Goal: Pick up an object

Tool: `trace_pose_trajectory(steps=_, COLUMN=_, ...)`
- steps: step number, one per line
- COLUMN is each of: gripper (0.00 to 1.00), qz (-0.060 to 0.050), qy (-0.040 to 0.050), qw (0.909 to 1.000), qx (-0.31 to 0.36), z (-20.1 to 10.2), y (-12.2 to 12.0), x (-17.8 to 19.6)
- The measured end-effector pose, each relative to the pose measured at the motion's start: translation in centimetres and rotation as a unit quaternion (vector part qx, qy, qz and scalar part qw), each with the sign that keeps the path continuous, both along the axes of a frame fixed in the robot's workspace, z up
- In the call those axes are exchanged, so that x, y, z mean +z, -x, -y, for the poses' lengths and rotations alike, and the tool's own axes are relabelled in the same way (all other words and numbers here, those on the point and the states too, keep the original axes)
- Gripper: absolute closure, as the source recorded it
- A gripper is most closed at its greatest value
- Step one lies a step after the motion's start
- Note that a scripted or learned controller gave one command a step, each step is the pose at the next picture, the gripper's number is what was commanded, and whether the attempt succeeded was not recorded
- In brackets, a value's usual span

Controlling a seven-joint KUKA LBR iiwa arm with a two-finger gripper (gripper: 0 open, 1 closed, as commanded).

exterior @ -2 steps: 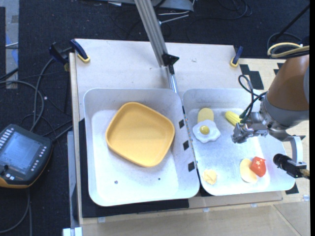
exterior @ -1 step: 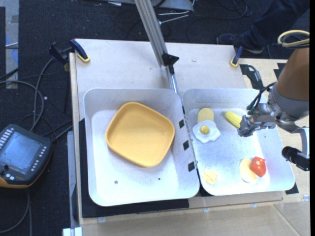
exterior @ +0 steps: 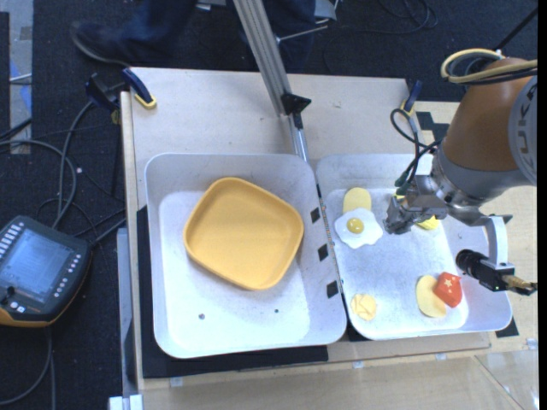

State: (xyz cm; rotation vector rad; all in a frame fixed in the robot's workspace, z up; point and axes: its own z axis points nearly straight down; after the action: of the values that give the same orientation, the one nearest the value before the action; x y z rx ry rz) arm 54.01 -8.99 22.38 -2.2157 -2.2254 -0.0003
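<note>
1. Nearest the camera, at the 6 o'clock end of the right bin (exterior: 397,272), a small pale yellow piece (exterior: 364,306) lies by the left wall.
2. Over at that bin's 4 o'clock corner, a red piece (exterior: 448,289) rests on a yellow slice (exterior: 429,298), the two touching.
3. In the left bin (exterior: 222,319), a yellow plate (exterior: 244,232) sits flat a little toward 12 o'clock of the middle, turned at an angle to the walls.
4. Off the bench at 9 o'clock, a grey and orange teach pendant (exterior: 34,267) lies on the dark floor.
5. Moving up the right bin, a toy fried egg (exterior: 357,228) lies near the left wall, with a yellow lump (exterior: 357,200) just beside it at 12 o'clock.
6. Here is the gripper (exterior: 400,216), down low in the right bin, just at 3 o'clock of the egg; clenched or released, I cannot tell, it is all dark metal from here.
7. A bit of yellow (exterior: 429,223) peeks out at the gripper's 3 o'clock side, partly hidden under the wrist.
8. Farthest back, a slanted metal pole (exterior: 265,49) rises past the bench's 12 o'clock edge.
</note>
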Motion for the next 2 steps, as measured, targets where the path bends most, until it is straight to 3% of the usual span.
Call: trace_pose_trajectory(steps=2, gripper=1.0, qz=0.0, qy=0.0, qw=1.0, qx=0.0, z=-11.0, y=-3.7, x=-0.1)
